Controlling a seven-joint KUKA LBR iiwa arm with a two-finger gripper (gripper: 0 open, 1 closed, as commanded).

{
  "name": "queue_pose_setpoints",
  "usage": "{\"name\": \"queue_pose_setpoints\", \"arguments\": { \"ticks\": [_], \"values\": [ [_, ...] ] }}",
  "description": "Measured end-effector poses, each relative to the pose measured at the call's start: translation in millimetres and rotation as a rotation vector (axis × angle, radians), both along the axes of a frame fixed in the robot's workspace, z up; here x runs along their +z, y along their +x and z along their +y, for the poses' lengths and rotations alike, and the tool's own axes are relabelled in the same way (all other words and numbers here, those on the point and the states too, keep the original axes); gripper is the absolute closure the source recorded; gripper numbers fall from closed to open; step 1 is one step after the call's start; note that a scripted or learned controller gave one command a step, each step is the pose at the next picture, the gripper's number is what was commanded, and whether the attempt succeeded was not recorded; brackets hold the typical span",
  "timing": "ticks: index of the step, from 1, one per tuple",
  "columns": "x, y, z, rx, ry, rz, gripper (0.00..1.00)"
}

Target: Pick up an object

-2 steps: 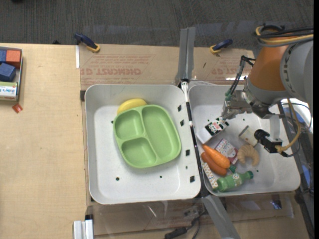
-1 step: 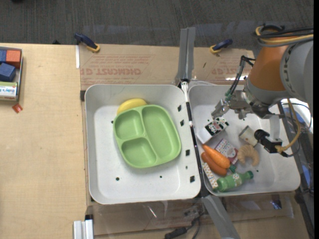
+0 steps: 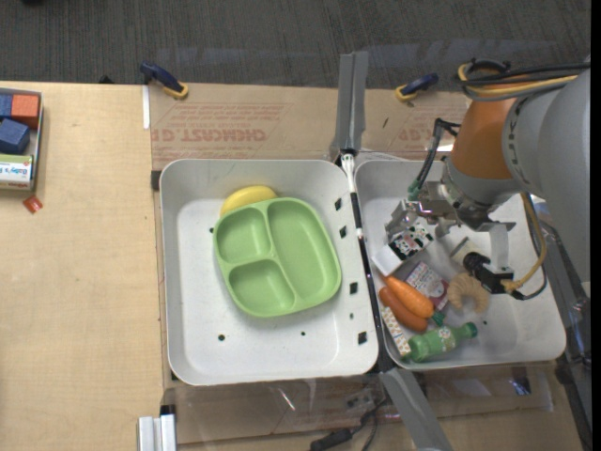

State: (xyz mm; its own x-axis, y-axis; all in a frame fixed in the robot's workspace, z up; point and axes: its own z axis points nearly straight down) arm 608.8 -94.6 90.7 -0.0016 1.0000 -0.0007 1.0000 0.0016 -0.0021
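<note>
In the right bin [image 3: 535, 338] lies a pile of objects: an orange carrot [image 3: 409, 298], a green bottle [image 3: 439, 341], a printed packet [image 3: 423, 276], a tan piece [image 3: 467, 292] and a small black-and-white item [image 3: 406, 243]. My gripper [image 3: 410, 225] hangs over the bin's upper left part, just above the black-and-white item. The grey wrist with its orange band [image 3: 484, 139] reaches in from the right. The left bin [image 3: 188, 336] holds a green divided plate [image 3: 277, 255] with a yellow object [image 3: 247, 197] tucked behind it.
A metal divider [image 3: 349, 120] runs between the two bins. Blue and red blocks [image 3: 19, 125] sit in a box at the bench's far left. Clamps [image 3: 164, 79] hold the cardboard at the back edge. Cables [image 3: 526, 271] trail beside the wrist.
</note>
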Motion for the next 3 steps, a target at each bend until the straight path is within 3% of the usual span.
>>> {"name": "queue_pose_setpoints", "arguments": {
  "ticks": [1, 2, 3],
  "values": [
    [9.2, 0.1, -1.0, 0.001, -0.001, 0.0, 1.0],
    [9.2, 0.1, -1.0, 0.002, -0.001, 0.0, 0.0],
    [0.9, -2.2, 0.5, 0.0, 0.0, 0.0, 0.0]
  ]
}}
